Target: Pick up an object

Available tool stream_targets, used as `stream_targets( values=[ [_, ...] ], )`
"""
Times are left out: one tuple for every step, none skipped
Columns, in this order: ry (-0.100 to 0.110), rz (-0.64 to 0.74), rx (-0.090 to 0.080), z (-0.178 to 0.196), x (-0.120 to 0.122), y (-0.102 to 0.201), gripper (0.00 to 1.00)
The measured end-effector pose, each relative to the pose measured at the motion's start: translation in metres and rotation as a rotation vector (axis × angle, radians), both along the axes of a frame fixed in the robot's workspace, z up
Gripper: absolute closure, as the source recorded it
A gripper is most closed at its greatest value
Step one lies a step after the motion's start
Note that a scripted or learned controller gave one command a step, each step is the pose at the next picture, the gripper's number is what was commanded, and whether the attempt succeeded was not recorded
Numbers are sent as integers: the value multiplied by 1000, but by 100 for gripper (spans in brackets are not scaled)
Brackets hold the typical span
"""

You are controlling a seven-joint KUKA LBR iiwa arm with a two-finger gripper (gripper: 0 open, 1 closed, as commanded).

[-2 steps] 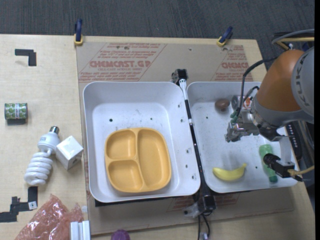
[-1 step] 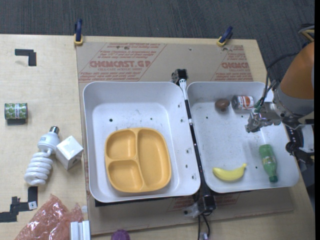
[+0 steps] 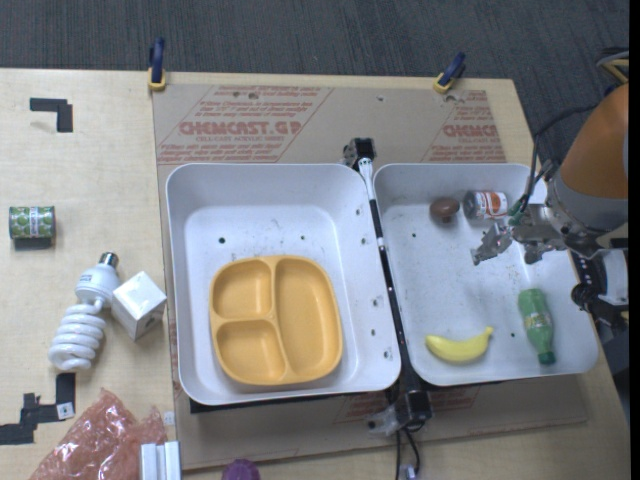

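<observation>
The right bin (image 3: 420,298) holds a yellow banana (image 3: 460,345) near its front, a green bottle (image 3: 536,324) lying at the right, a small red-and-white can (image 3: 487,204) on its side at the back, and a brown round object (image 3: 444,208) beside the can. My gripper (image 3: 508,247) hangs over the right half of this bin, just in front of the can and behind the bottle. It is open, and nothing sits between its fingers (image 3: 484,250).
A yellow divided plate (image 3: 276,320) fills the left bin (image 3: 190,268). Off the bins at the left lie a spiral light bulb (image 3: 82,313), a white cube (image 3: 139,304), a green can (image 3: 32,224) and a pink mesh bag (image 3: 95,438). The arm's orange band (image 3: 600,153) is at the right edge.
</observation>
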State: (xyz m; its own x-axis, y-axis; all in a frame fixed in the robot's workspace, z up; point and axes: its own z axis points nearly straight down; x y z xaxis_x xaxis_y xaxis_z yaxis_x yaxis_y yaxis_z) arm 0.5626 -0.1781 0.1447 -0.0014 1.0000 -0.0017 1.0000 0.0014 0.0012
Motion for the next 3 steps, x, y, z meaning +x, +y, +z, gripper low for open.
stream_targets(
  values=[
    [3,0,2,-52,13,20,0],
    [2,2,0,-42,14,20,100],
    [-1,0,0,-22,37,-44,100]
  ],
)
